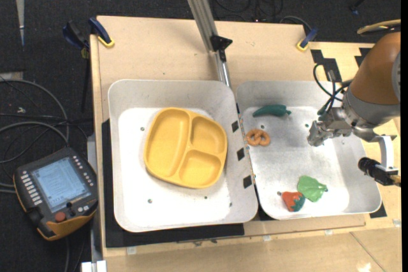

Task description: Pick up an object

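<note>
Although the arm enters from the right, its gripper (317,135) is too small and blurred to judge, so I cannot tell its state. It hangs over the right bin (338,185), whose far-left part carries a pretzel (258,137).

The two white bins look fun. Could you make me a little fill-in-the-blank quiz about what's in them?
1. The yellow tray lies in the ____ bin.
2. That tray has ____ compartments.
3. The pretzel lies just below the dark ____ pepper.
4. The gripper hangs over the ____ bin, away from the light green piece.

Missing words: left; three; green; right
</note>
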